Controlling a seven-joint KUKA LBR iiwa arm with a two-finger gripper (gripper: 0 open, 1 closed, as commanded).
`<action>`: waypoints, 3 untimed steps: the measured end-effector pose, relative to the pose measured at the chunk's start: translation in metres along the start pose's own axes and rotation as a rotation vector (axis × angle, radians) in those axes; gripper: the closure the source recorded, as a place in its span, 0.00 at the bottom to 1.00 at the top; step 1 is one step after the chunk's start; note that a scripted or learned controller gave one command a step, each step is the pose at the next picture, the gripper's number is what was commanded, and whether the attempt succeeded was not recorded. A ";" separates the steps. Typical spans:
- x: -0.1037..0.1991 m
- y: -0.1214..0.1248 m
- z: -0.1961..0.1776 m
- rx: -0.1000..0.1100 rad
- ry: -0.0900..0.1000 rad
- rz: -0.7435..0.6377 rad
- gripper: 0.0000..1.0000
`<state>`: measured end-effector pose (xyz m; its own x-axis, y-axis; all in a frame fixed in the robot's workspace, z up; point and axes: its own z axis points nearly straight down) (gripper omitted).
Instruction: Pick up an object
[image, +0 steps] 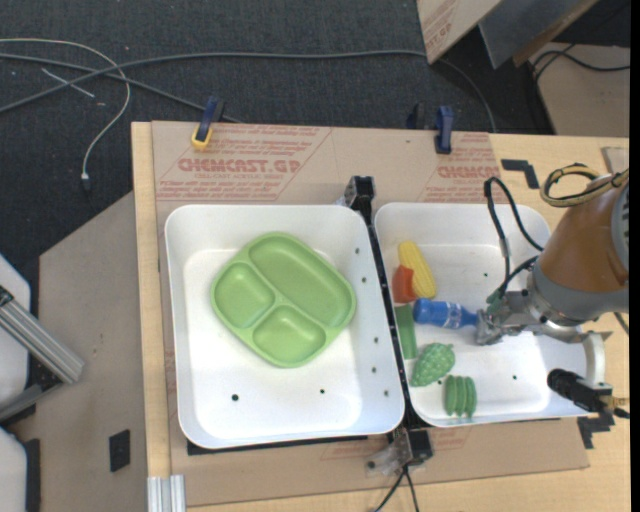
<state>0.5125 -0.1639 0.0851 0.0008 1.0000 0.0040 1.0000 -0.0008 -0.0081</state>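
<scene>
Hovering low in the right shallow white bin (520, 395): metal two-finger gripper (488, 328), tip just beside the blue plastic bottle (443, 314); grip state impossible to tell. Bottle lying sideways near the bin's left wall.

The grey KUKA arm with its orange band (588, 250) reaches in from the right edge of the camera view, its broad orange section angled down and leftward toward the wrist. Below the band sits a grey cylindrical wrist housing (563, 298), from which the small metallic two-finger gripper (490, 325) projects to the left, held low. Black cables (505, 215) loop from the upper arm down to the wrist, and a yellow cable coil (570, 182) rides on top of the arm
</scene>
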 end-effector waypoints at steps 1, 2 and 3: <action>-0.001 0.002 -0.014 -0.008 -0.002 0.001 1.00; -0.001 0.004 -0.079 -0.016 -0.007 -0.002 1.00; -0.003 0.011 -0.124 -0.015 -0.006 -0.002 1.00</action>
<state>0.5245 -0.1678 0.2095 -0.0012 1.0000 -0.0022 1.0000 0.0012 0.0065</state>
